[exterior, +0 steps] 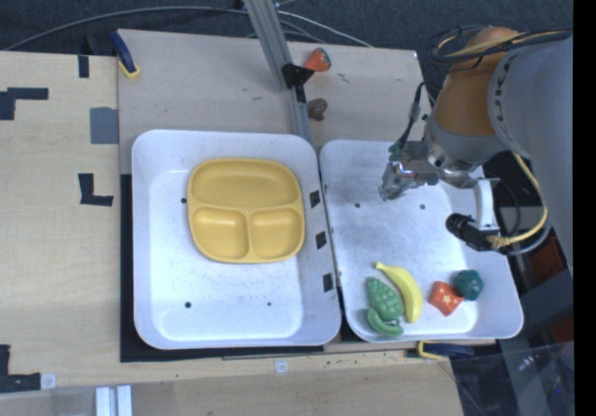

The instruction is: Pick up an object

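Along the near edge of the right bin lie several toy foods: a green bumpy vegetable, a yellow banana, a red piece and a dark green round piece. My gripper hangs over the far part of that bin, well away from these objects. Nothing shows between its fingers.
The left bin holds a yellow divided plate. A metal pole rises from the bench behind the bins, with a small orange object and a brown one beside it. The arm's cables hang at the right.
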Controlling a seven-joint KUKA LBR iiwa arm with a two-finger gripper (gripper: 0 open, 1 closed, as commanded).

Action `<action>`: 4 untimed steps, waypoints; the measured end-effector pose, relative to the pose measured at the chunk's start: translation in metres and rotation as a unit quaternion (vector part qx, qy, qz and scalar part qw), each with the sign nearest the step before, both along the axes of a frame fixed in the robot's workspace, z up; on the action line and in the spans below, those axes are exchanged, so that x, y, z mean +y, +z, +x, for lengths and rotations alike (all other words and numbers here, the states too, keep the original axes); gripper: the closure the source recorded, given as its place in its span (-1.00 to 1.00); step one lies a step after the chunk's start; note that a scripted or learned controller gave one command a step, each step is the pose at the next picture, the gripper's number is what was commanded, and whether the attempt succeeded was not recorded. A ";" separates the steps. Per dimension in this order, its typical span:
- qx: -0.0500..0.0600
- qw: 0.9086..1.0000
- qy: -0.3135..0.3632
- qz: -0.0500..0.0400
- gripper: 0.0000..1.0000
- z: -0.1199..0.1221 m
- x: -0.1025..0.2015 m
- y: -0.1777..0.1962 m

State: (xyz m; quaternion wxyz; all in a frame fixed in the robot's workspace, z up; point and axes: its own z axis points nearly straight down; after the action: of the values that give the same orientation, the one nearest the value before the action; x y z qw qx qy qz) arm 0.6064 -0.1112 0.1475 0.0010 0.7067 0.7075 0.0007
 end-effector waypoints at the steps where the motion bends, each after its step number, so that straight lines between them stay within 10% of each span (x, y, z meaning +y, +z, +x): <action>1: -0.001 1.000 0.001 0.000 1.00 0.009 0.005 0.048; 2: 0.000 1.000 0.000 0.000 1.00 0.010 0.005 0.080; 4: 0.002 1.000 0.003 0.001 1.00 0.035 0.115 0.078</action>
State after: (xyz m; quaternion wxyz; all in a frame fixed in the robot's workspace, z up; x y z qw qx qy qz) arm 0.6414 0.0037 0.2253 -0.0011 0.7043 0.7099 0.0005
